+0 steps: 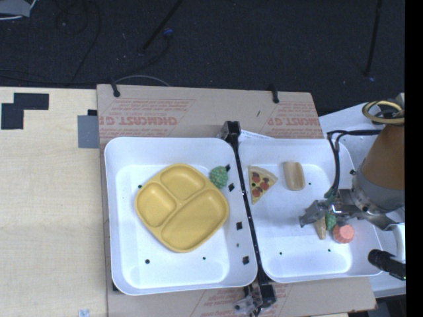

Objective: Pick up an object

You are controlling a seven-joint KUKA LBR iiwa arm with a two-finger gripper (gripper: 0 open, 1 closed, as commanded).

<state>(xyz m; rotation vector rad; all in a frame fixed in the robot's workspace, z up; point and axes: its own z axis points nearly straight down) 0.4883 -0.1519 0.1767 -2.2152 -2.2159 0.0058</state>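
I cannot tell how my jaws stand; my gripper (322,215) hangs low in the right bin (297,269), over a tan stick (321,228) beside a red piece (343,233). I should settle squarely on one. Pizza (261,182) and bun (293,175) lie apart.

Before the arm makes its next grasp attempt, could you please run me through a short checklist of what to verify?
1. Gripper over the right bin: ok, low at its right side.
2. Targets under it: ok, a red round piece, a tan piece and a small green piece cluster there.
3. Anything held between the fingers: cannot tell.
4. Pizza slice and bread roll apart from the gripper: ok.
5. Yellow divided plate and green broccoli piece in the left bin: ok.
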